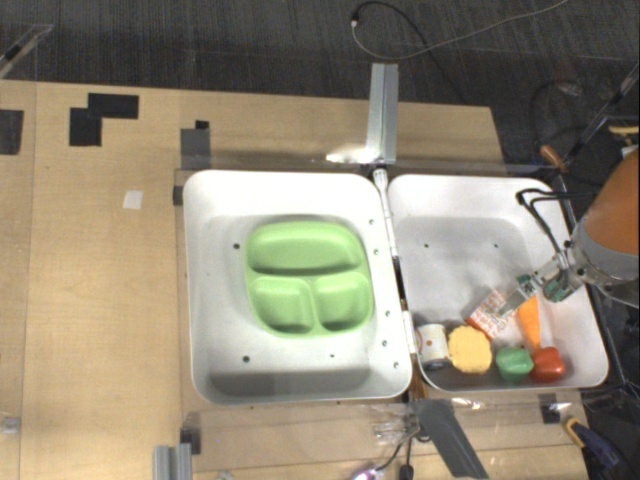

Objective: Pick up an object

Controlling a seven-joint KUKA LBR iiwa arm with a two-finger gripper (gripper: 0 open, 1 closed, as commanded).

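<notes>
1. Arm comes in from the right, wrist low over the right bin, near its right wall.
2. Carrot sits in that bin's lower right part, long axis roughly up-down in the view, narrow end pointing up at the gripper.
3. Gripper is just above the carrot's top end; can't tell if it's open or closed, or touching anything.

Divided tray in left bin, small items (clustered) in right bin's near corner
</notes>
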